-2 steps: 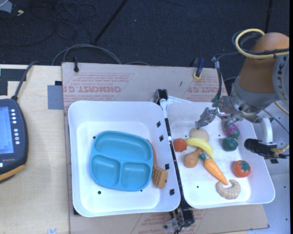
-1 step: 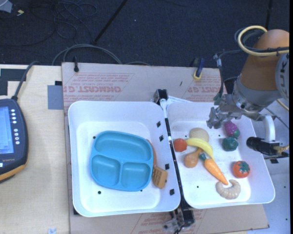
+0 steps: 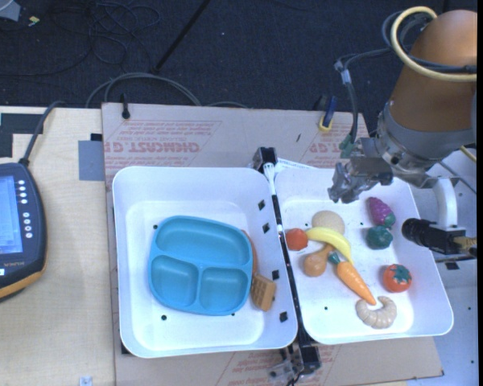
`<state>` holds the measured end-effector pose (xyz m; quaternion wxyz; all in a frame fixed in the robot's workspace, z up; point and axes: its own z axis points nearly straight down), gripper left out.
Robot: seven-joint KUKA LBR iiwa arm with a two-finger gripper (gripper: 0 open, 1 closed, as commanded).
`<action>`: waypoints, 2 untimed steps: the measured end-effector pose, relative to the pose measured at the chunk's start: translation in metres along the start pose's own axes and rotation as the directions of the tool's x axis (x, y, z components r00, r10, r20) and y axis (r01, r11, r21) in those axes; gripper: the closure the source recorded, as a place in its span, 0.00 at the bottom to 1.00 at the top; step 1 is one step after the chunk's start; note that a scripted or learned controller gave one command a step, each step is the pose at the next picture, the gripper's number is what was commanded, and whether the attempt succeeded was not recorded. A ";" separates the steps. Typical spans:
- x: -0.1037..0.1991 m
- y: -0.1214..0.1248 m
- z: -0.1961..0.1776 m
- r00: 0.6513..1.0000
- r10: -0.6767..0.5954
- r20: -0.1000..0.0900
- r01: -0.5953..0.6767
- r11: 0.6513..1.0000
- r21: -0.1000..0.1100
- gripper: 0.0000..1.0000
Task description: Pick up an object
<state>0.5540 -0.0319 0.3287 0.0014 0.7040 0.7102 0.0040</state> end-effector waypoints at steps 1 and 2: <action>0.075 -0.014 -0.109 1.000 0.000 0.000 0.000 1.000 -0.002 1.00; 0.047 -0.069 -0.042 1.000 0.011 0.005 -0.011 1.000 0.020 1.00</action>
